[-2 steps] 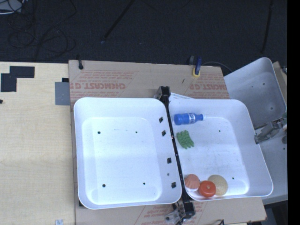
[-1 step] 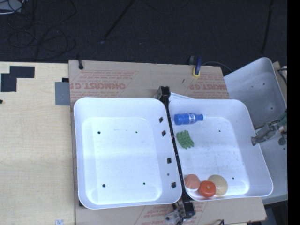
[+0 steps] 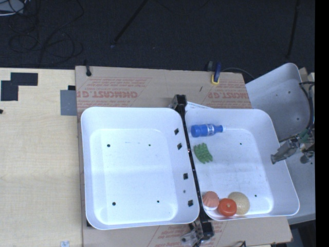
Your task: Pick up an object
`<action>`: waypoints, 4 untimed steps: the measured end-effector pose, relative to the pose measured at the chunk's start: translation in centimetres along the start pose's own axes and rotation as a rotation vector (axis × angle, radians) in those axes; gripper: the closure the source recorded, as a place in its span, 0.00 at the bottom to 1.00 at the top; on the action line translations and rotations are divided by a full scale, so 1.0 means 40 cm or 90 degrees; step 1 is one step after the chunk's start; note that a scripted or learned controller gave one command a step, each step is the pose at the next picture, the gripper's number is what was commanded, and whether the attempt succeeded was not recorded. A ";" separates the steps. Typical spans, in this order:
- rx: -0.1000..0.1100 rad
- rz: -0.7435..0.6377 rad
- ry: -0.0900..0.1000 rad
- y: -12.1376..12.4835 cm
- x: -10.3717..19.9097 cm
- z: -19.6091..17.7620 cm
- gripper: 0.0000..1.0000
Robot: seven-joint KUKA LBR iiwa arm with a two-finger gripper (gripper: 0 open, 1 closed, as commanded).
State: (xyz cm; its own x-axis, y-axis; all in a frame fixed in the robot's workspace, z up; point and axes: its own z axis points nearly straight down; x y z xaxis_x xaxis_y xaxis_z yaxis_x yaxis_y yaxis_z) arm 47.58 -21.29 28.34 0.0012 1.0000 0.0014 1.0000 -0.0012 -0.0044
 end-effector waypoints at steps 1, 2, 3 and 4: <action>0.001 0.000 0.001 -0.001 0.001 0.070 0.00; 0.003 -0.001 0.002 0.024 0.003 0.295 0.00; -0.001 0.001 0.000 0.026 -0.001 0.282 0.00; 0.000 0.001 0.000 0.025 -0.002 0.258 1.00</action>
State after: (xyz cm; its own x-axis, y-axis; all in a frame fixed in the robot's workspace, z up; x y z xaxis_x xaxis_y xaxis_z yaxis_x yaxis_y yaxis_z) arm 48.54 -21.37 18.01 0.0030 1.0000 0.0019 1.0000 -0.0030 -0.0042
